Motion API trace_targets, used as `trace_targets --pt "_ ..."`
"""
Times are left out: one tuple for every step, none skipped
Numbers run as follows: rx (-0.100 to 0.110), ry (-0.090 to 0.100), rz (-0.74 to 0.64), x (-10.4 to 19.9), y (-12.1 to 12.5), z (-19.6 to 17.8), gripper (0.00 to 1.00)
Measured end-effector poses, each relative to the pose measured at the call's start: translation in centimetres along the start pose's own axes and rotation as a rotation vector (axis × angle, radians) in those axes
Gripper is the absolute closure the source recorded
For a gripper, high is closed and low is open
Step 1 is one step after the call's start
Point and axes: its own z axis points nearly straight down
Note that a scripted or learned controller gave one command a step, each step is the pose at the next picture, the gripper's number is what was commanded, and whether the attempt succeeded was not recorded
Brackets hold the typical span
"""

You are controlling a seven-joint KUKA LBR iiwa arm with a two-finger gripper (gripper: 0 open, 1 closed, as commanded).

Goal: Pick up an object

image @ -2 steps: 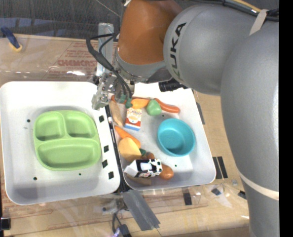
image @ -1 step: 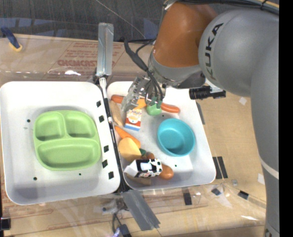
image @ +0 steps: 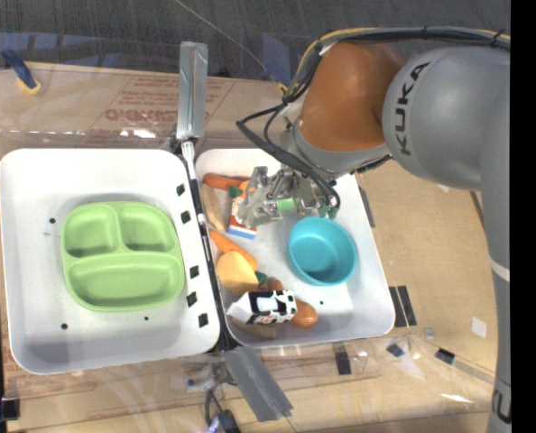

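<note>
My gripper (image: 261, 198) hangs low in the right bin (image: 367, 287), near its back-left part. It sits right above a small white box with orange and blue edges (image: 242, 225). An orange carrot-like piece (image: 221, 183) lies just behind it, and a green item (image: 291, 204) shows beside the wrist. To the gripper's right stands a blue bowl (image: 322, 249). Toward the front lie another orange piece (image: 223, 241), a yellow object (image: 236, 270), a black-and-white cow toy (image: 273, 307) and a brown-orange item (image: 305, 315). The gripper's body hides whatever is directly under it.
A green divided plate (image: 124, 253) rests in the left bin (image: 24, 332). The grey arm with its orange band (image: 345, 97) reaches in from the upper right over the right bin's back edge. A raised divider with black clips (image: 194, 233) separates the bins.
</note>
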Motion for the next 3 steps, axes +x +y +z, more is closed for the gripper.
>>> trace_targets --pt "0.001 -0.006 -0.113 7.4 -3.7 9.1 1.00" --pt "-0.002 -0.010 0.069 8.4 7.5 -0.3 1.00" --pt "-0.001 0.002 0.683 11.0 7.1 0.0 1.00"
